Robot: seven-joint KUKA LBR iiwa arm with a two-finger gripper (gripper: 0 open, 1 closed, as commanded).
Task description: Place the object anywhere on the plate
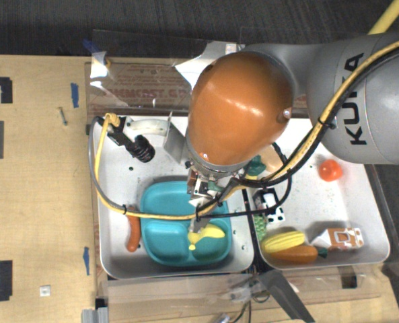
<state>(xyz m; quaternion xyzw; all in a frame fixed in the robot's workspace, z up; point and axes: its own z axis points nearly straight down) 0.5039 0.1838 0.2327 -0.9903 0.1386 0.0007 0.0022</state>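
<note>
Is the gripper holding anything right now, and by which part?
Cannot be told: the gripper sits right over a yellow object on the teal plate.

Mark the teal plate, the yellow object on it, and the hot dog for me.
teal plate (160,237): camera view, bare left compartment.
yellow object (209,234): camera view, its middle, on the plate's right side.
hot dog (133,234): camera view, middle of its length, left of the plate.

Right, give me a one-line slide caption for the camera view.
KUKA arm reaches over the left bin, above a teal plate bearing a yellow object; toy food sits in the right bin.
</note>
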